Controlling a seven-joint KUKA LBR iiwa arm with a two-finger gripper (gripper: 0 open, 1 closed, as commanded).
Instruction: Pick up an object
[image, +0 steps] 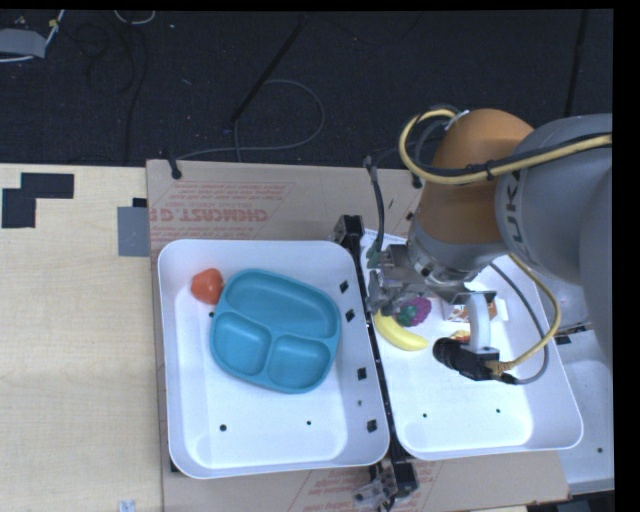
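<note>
Blue tray (275, 331), orange ball (207, 286) in left bin (270, 440), banana (400, 335) in right bin (480, 425)

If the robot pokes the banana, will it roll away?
Probably not far. The yellow banana is curved and lies flat on the right bin floor, so a poke would more likely spin or slide it than roll it. The smooth white floor may let it slip. It looks small and glossy, maybe a light plastic toy, though that's a guess.
</note>
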